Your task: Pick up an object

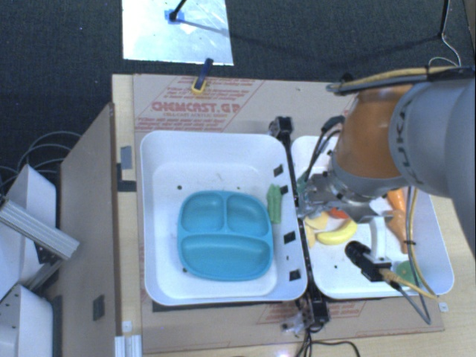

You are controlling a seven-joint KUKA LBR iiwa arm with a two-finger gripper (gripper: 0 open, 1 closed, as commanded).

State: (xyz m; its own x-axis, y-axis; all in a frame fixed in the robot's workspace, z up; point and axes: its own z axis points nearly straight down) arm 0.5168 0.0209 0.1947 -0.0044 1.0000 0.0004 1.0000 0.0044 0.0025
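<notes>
Bench [89, 199] | two white bins | one blue tray [224, 235], left bin [160, 222] | one banana [336, 234], right bin [439, 270] | fingers' state: cannot tell

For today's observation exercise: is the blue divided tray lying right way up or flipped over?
Right way up: the blue divided tray lies flat in the left bin, with its three compartments facing the camera.

Two bins sit side by side on the worktop [89, 199]. The left bin [160, 169] holds a divided tray [223, 236]. The right bin [435, 266] holds a banana [338, 234], under the arm [401, 140].
</notes>
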